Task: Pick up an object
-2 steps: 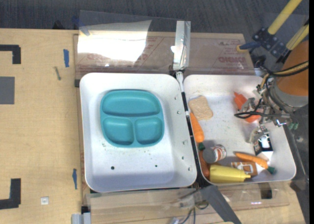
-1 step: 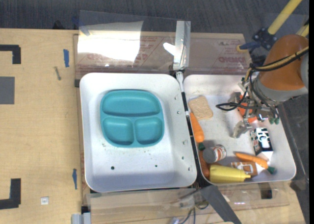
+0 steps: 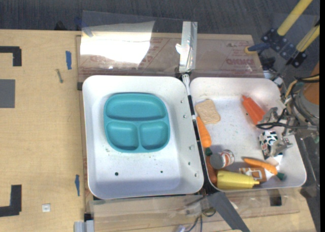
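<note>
End effector (image 3: 277, 119) over right bin (image 3: 299, 183), near black-and-white toy (image 3: 268, 139)

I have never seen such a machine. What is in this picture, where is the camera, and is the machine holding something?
One camera looks down at a slant on a bench with two shallow white bins. The left bin holds a teal divided plate. The right bin holds toy food: a bread slice, carrots, a yellow banana-like piece, and a small black-and-white cow figure. The robot arm reaches in from the right; its gripper hangs over the right bin near the cow figure. I cannot tell that it holds anything.
</note>
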### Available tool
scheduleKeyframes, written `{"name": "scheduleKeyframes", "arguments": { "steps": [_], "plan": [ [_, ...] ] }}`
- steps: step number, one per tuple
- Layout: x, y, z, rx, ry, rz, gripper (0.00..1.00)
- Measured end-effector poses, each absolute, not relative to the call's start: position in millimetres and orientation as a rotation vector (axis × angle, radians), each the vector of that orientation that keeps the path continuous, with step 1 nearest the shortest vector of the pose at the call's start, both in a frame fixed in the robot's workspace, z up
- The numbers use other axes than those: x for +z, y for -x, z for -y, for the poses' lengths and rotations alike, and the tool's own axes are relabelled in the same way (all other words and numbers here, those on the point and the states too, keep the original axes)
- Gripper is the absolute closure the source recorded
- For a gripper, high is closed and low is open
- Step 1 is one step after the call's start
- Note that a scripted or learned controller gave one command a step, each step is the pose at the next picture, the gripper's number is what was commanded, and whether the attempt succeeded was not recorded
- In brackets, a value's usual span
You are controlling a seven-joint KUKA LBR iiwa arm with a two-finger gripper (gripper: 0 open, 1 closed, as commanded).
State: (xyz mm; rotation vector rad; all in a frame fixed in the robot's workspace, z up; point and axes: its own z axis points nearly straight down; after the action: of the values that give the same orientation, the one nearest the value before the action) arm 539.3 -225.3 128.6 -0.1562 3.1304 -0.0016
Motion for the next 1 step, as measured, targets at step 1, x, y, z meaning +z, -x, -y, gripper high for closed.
{"name": "scheduleKeyframes", "arguments": {
  "steps": [1],
  "plan": [
    [88.5, -523.7, 216.6, -0.006, 0.043, -3.128, 0.00]
  ]
}}
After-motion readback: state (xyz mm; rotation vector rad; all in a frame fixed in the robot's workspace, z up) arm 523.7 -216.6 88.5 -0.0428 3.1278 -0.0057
